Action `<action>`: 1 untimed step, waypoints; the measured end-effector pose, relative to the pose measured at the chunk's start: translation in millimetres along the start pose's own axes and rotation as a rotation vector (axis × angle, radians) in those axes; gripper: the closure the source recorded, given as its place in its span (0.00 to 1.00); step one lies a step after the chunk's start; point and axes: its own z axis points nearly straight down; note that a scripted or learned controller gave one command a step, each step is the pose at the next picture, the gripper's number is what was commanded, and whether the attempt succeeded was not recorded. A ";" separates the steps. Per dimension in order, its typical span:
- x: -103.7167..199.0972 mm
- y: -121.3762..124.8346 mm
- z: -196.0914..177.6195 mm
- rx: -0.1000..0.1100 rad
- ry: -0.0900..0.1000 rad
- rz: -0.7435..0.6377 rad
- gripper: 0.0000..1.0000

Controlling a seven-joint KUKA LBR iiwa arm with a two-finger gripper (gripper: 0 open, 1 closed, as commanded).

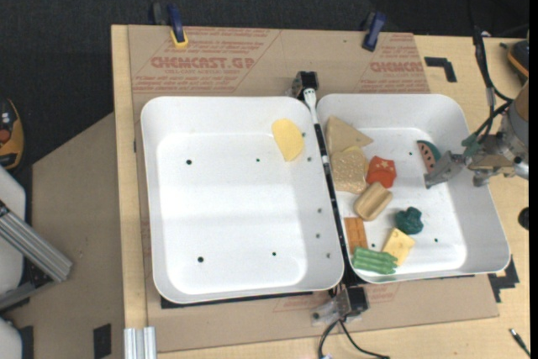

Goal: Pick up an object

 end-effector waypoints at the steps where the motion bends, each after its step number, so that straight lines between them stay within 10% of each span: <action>1: 64.7 58.4 66.6 0.002 0.004 -0.008 0.00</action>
